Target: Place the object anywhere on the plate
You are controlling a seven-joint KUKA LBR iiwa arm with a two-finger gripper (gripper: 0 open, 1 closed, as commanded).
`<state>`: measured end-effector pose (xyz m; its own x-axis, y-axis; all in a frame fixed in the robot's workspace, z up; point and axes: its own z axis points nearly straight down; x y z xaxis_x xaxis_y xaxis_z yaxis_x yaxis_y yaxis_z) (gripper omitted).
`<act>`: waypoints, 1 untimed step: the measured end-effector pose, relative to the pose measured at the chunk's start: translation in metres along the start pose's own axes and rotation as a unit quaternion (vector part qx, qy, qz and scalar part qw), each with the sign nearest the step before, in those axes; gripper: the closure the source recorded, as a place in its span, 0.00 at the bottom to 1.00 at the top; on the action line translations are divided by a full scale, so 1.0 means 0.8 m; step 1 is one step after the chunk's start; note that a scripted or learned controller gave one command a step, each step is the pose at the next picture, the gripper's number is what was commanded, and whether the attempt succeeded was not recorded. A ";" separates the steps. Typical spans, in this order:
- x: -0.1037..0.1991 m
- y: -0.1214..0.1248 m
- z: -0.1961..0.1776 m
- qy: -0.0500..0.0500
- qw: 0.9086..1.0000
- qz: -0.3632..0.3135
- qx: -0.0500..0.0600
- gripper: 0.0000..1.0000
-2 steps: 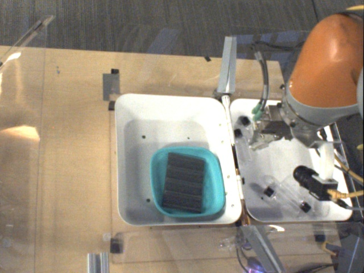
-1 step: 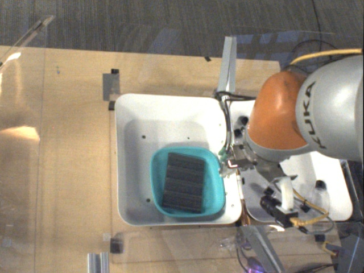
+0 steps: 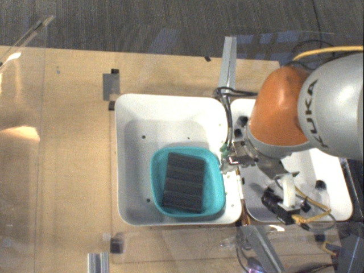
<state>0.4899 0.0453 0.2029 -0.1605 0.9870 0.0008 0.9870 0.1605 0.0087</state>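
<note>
Pale wood makes up the bench, and we see two white bins on it, side by side. In the left bin we find a blue-green plate, low and to the right in our view. A dark block with ridges lies flat on the plate, right in its middle. The big grey and orange arm hangs over the right bin. Its gripper sits by the wall between the bins, near the plate's edge. We cannot tell if it is wide or narrow.

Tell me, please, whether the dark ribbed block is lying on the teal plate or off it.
On it: the dark ribbed block lies flat within the rim of the teal plate, in the left bin.
</note>
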 end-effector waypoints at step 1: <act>0.000 0.000 0.000 0.000 1.000 0.000 0.000 0.00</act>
<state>0.4899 0.0454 0.2029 -0.1603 0.9871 0.0009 0.9870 0.1603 0.0087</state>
